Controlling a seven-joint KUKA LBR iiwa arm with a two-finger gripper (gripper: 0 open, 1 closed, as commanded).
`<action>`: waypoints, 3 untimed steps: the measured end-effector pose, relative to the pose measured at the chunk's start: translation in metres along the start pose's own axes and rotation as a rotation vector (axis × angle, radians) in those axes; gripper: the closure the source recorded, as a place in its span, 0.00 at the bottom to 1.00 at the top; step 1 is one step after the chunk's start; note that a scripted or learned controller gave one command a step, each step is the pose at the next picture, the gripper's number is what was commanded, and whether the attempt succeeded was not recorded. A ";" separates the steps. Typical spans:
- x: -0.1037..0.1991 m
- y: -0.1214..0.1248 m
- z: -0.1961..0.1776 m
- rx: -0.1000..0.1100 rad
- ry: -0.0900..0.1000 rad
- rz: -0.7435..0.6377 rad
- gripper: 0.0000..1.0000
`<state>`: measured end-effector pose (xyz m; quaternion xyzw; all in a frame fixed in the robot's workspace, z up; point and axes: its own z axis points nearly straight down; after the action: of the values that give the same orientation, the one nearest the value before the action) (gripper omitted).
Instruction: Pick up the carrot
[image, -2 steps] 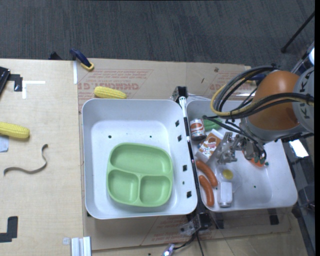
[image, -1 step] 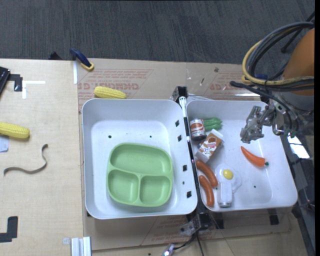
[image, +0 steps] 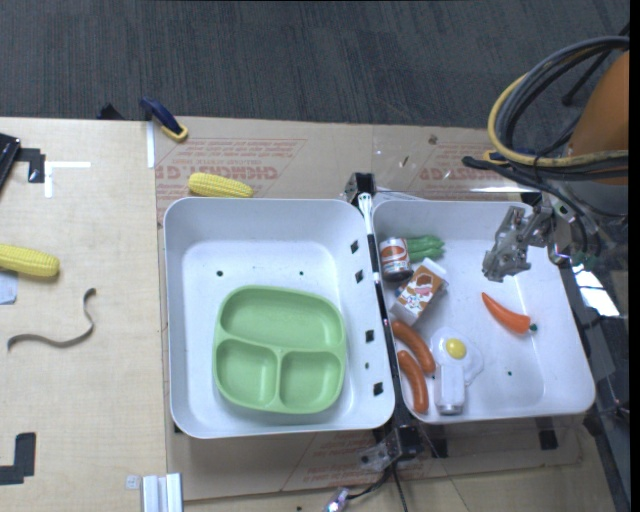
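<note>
Nothing's been picked up yet: the gripper (image: 497, 262) hangs just above the carrot (image: 506, 313), holding nothing, how far open I can't tell.

- Green three-compartment plastic plate (image: 280, 352) in left white bin (image: 190, 310).
- Right white bin (image: 540, 385): small can (image: 394, 257), printed carton (image: 419, 290), two sausages (image: 413, 365), fried egg toy (image: 456, 350).
- Two yellow corn cobs (image: 219, 185) lying outside on the bench.
</note>
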<state>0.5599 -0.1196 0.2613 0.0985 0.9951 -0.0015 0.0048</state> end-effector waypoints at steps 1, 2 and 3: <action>0.000 0.000 0.000 0.000 0.000 0.001 0.00; 0.050 -0.004 0.150 -0.009 -0.008 0.160 0.00; -0.006 -0.062 0.168 -0.001 0.003 0.154 0.00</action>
<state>0.5554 -0.1825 0.0935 0.1748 0.9846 -0.0006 0.0034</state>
